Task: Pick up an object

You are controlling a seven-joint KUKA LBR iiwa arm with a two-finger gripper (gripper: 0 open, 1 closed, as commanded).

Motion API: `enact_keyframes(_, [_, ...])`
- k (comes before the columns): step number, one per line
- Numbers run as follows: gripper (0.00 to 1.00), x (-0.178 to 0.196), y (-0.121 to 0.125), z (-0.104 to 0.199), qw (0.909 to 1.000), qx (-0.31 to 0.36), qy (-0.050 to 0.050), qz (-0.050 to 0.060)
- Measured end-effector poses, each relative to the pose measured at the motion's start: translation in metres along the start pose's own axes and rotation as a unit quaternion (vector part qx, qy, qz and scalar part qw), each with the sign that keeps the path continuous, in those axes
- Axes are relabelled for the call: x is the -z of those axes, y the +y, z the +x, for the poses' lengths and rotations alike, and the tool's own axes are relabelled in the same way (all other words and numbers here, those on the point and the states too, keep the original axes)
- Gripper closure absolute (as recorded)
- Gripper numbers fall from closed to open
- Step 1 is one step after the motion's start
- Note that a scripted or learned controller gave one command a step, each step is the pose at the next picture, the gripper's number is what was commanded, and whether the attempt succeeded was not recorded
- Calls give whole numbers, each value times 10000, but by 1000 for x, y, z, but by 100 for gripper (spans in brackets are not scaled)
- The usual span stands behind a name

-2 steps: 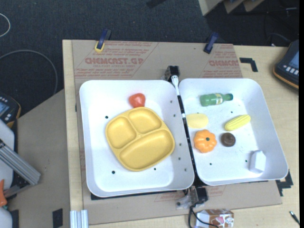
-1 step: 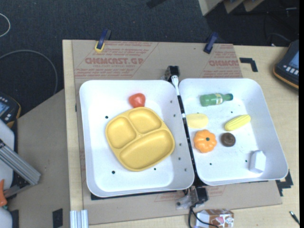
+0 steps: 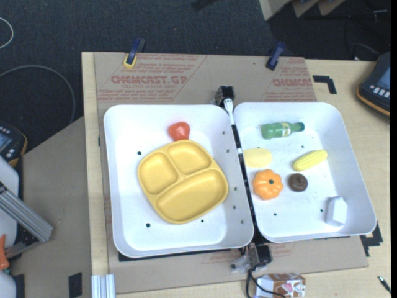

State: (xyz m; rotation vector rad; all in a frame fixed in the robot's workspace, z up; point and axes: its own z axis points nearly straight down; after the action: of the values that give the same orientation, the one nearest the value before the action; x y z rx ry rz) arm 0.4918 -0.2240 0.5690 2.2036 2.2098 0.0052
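Note:
The right bin (image 3: 347,135) holds a green bottle (image 3: 281,129) lying on its side at the back. Below it lie a pale yellow block (image 3: 257,158) and a yellow corn cob (image 3: 309,159). An orange pumpkin (image 3: 268,184) sits beside a small brown disc (image 3: 298,182), and a white block (image 3: 336,210) rests near the front right corner. In the left bin (image 3: 118,166), a yellow divided plate (image 3: 182,180) lies flat with a red strawberry-like piece (image 3: 179,130) just behind it.
Both bins stand on a cardboard-covered bench (image 3: 186,79), held by blue clamps (image 3: 133,53) at the back. A black clip (image 3: 226,95) sits where the bins meet. A yellow-edged device (image 3: 378,89) lies at the far right, and cables and a small box (image 3: 282,285) lie in front.

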Motion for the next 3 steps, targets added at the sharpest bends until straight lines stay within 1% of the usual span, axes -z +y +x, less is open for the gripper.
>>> enact_keyframes(3, [100, 33, 2, -1, 10000, 6, -53, -70])
